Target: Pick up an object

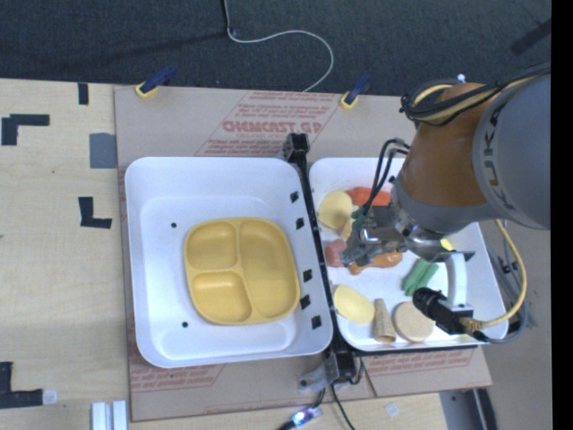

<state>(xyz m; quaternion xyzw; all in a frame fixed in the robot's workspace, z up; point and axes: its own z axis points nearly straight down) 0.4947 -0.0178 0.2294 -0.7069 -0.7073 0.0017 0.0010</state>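
Our hand (363, 245) hangs low in the right bin (488, 280) among toy food (336, 210); we cannot tell its state. Left of it, the other bin (152, 195) holds a yellow divided plate (242, 270). Both rest on cardboard (260, 124) over the wooden worktop (54, 240), dark carpet (107, 16) beyond.

1. We note two bins side by side on the counter (54, 240).
2. Left bin (143, 186) holds a divided tray (242, 270) at its middle.
3. Right bin (488, 267) holds small items; the arm (466, 164) reaches over it from the right.
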